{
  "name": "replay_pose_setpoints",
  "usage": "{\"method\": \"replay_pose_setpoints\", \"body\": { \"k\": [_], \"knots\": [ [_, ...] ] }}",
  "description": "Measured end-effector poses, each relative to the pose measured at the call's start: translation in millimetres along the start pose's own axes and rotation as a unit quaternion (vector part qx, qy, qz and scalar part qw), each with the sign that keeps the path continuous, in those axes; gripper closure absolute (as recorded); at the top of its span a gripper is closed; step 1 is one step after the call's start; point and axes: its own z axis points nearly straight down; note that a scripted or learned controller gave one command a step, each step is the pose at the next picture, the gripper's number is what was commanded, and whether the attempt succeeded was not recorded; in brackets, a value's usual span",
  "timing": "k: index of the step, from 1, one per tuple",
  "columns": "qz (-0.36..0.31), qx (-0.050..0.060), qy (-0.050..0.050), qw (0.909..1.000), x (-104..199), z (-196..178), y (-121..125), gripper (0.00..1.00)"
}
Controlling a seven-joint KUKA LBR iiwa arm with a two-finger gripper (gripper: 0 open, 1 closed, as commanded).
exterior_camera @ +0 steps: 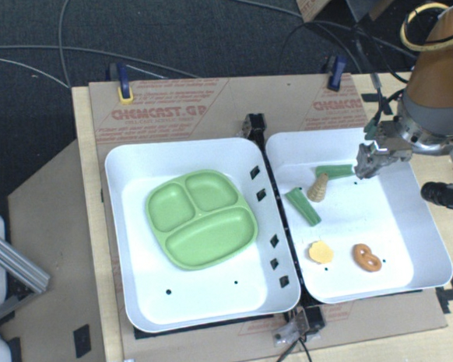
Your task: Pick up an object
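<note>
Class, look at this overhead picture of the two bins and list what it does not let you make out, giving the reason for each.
- Gripper: too small and blurred in the camera view to tell if it grips anything.
- Right end of the green block: covered by the gripper.
- Beige object beside it: too small to identify.
- Arm: cut off by the right edge.

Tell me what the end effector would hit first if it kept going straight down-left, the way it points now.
Probably the green bar in the right bin: the end effector sits at the bar's right end. Its height above the bar is unclear from this view.
</note>
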Motion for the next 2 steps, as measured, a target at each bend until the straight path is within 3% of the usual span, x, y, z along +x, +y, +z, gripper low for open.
{"method": "replay_pose_setpoints", "body": {
  "k": [2],
  "knots": [
    [0.0,-0.002,-0.001,1.0,114,-11,11,1.0]
  ]
}}
